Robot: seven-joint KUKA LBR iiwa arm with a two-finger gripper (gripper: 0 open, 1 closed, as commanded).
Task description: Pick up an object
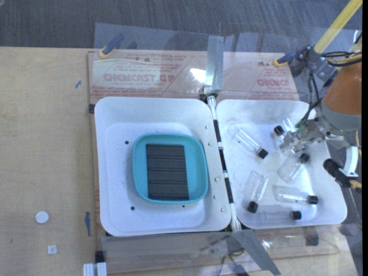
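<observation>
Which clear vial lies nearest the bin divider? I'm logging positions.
The vial in the right bin's upper left, black cap pointing lower right; the other vials lie farther right or lower.

The arm [346, 94] is cut off by the picture's right edge, so only its orange band and wrist show. The gripper [294, 140] sits low over the right bin [339, 211], among clear vials [251, 142], and its metal parts blur together with the glass; whether the jaws are apart or closed cannot be told, nor whether anything lies between them. The vials are see-through and hard to separate from the white floor. A yellow rod [344, 16] runs off the upper right corner.
</observation>
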